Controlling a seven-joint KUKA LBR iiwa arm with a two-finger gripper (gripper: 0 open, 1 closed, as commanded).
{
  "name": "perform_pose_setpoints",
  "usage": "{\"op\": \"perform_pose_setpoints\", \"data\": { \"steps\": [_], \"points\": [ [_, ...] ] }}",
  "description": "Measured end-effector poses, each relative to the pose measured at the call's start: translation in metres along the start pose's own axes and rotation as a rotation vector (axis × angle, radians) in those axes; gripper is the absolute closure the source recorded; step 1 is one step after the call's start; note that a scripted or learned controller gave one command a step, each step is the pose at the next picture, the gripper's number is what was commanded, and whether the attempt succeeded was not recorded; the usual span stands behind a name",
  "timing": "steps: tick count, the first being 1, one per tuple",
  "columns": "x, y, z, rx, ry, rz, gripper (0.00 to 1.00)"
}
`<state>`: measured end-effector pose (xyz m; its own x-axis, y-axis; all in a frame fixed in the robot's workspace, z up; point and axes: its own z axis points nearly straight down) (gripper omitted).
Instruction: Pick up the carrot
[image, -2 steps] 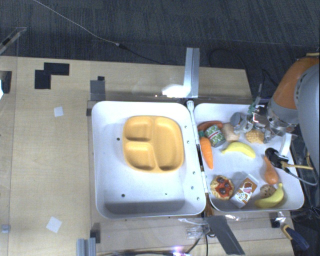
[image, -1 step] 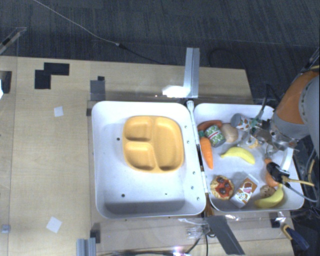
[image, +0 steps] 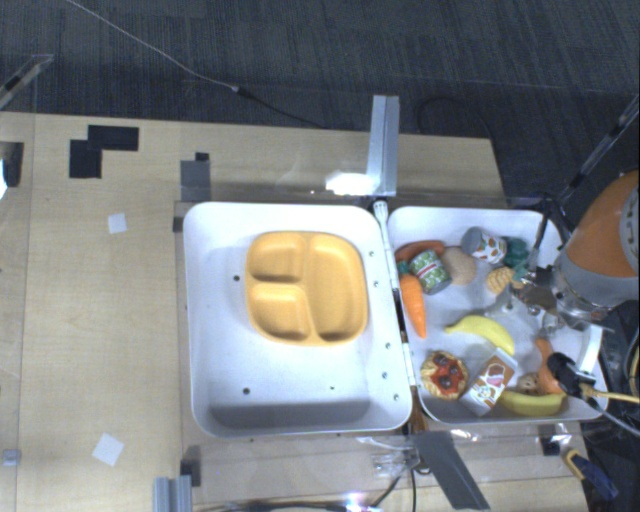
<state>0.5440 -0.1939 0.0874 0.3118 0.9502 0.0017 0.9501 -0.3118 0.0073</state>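
The carrot is orange and tapered. It lies along the left wall of the right bin, thick end toward the back. My gripper hangs over the right side of that bin, well to the right of the carrot, with a yellow banana between them. Nothing visible is held in the gripper. A second small orange piece lies just in front of the gripper.
The right bin is crowded: a red pepper, a green can, a potato, a small jar, a pizza piece, a juice box and a second banana. The left bin holds a yellow divided plate.
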Motion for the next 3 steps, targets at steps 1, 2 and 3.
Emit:
{"op": "perform_pose_setpoints", "data": {
  "steps": [1, 2, 3],
  "points": [
    [-0.004, -0.055, -0.001, -0.005, -0.001, 0.156, 0.0],
    [0.021, -0.001, 0.0, -0.001, 0.0, 0.487, 0.0],
    [0.062, -0.078, -0.002, 0.001, 0.003, 0.547, 0.0]
  ]
}}
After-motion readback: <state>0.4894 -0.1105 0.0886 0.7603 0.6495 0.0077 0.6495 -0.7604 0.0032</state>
